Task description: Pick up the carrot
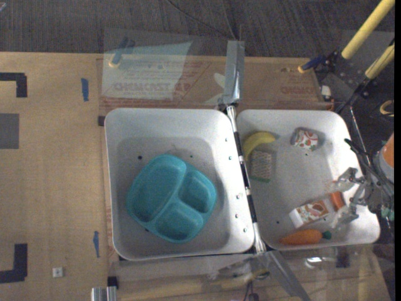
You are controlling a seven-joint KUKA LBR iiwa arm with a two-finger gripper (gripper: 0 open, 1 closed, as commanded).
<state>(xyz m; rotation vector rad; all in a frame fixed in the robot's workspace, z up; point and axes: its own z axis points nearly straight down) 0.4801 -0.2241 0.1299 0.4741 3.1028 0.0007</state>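
The carrot (304,237) lies flat on the floor of the right bin (285,174), close to that bin's near wall at about 6 o'clock, its orange body running roughly level across the view with the green stub at its right end. Just above it, at about 1 o'clock from the carrot, a small white and orange carton (311,212) lies tilted, near the carrot but apart from it as far as the view shows. Farther up the bin, at about 11 o'clock from the carrot, a yellow sponge (260,152) with a grey scouring face sits against the left wall, and a small red and white packet (305,138) rests near the far wall. The gripper (352,196) hangs at the bin's right side, at about 2 o'clock from the carrot and near the carton's right end, with nothing between its fingers that I can make out; the thin metal parts blur together, so I cannot tell how wide the jaws stand. I judge this the approach step, with 0 contact on the carrot so far. The next move calls for travel toward 8 o'clock and down, lining the jaws across the carrot's narrow width while staying off the carton and the near wall. The left bin (119,168) holds 1 teal divided plate (172,197).
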